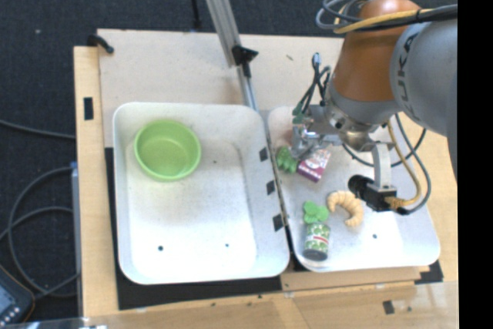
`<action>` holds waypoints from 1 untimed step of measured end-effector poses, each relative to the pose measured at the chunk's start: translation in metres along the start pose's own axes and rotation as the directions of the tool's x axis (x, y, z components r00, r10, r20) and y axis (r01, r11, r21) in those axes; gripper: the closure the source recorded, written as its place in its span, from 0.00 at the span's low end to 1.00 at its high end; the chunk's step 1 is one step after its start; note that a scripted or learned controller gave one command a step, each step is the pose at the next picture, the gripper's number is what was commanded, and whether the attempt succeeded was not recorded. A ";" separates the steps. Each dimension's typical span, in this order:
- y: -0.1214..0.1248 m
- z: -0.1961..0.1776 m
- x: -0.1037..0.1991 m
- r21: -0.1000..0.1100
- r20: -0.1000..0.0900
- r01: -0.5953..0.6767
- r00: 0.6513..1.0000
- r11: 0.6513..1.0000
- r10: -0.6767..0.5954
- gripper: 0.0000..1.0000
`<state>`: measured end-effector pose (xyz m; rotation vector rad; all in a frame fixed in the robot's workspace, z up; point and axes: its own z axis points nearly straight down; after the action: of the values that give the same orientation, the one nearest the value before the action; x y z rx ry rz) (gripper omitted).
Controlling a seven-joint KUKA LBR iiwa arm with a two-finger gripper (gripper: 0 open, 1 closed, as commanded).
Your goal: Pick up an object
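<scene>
My gripper (302,141) hangs low over the left part of the right bin (420,239), under the orange wrist band. Right beneath and beside it lie a small green toy (286,160) and a pink and white packet (314,164). A tan croissant-shaped piece (347,207) lies further toward the front. A green-capped dark bottle (316,233) rests near the bin's front left corner. The fingers are hard to make out against the clutter, and nothing is seen held between them.
A green bowl (168,150) sits in the back left of the left bin (192,243). A slanted metal pole (223,11) rises behind the bins. The divider between both bins runs just left of the gripper.
</scene>
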<state>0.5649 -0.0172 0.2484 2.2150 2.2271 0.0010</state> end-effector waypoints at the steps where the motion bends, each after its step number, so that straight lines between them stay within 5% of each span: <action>1: -0.020 -0.003 0.052 0.000 -0.002 0.002 1.000 1.000 -0.002 1.00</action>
<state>0.5450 0.0343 0.2516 2.2142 2.2301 0.0030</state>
